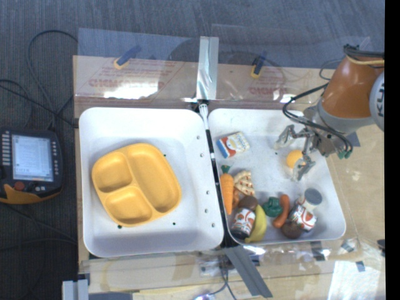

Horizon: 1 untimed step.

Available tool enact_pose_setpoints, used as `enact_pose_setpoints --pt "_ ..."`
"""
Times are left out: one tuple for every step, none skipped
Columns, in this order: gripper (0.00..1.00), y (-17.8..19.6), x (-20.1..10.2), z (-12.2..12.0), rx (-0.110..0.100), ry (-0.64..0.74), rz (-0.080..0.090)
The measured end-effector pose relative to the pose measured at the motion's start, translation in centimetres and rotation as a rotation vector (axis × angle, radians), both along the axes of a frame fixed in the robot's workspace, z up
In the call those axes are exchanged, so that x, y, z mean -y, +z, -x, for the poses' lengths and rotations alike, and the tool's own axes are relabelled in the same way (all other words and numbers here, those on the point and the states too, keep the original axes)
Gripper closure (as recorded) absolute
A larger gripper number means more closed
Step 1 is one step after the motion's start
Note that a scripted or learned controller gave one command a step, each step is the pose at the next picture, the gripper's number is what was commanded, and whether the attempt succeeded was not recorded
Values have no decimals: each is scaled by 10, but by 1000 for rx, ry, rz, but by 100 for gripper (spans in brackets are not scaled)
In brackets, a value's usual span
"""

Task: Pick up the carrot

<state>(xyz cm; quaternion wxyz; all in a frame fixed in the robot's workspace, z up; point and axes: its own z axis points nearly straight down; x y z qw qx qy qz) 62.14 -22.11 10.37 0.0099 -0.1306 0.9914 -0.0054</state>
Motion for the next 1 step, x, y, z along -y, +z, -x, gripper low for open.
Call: enact_pose_setpoints --pt "0 -9 0 -2 -18 62 -5"
